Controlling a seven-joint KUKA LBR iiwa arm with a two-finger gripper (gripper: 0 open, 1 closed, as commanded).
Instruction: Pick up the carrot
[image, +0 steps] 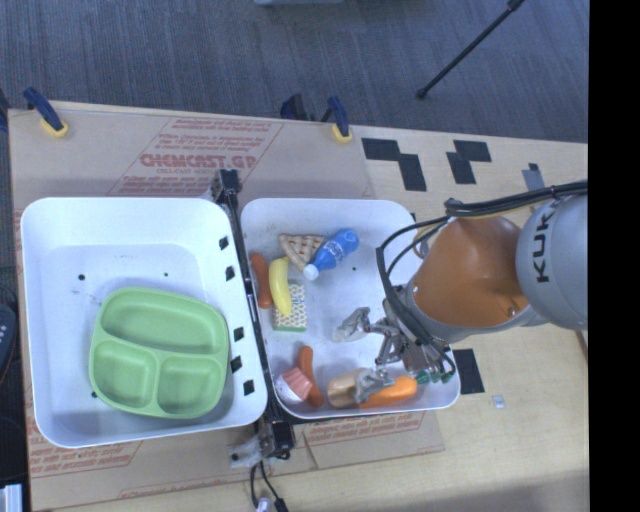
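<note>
The carrot (397, 390) lies in the near right corner of the right bin (330, 208), long axis roughly along the front wall; the gripper (381, 379) sits at its left end, one metal finger touching it, though whether the jaws are apart or closed I cannot tell; the carrot looks smooth, tapered orange plastic; a bread roll (343, 387) lies just beside.

Grey arm (560, 260); orange band (470, 272); black cables (395, 250)
</note>
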